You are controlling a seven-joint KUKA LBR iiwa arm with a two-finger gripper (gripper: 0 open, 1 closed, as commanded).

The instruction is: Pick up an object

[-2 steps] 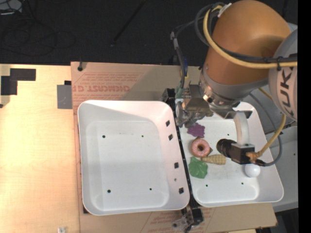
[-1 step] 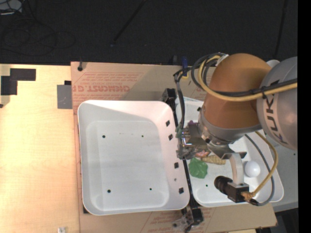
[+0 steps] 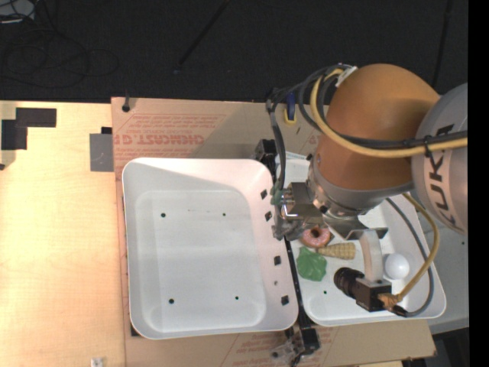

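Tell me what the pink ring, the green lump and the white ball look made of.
Pink ring: likely soft plastic or foam, matte, shaped like a toy doughnut. Green lump: probably rubbery plastic, dull, with an uneven outline. White ball: seemingly hard plastic, smooth, with a faint shine.

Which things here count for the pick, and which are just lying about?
For the pick: pink doughnut, green lump, tan cone, white ball, all in the right bin.
Just there: left bin, cardboard sheet under the bins, wooden bench.
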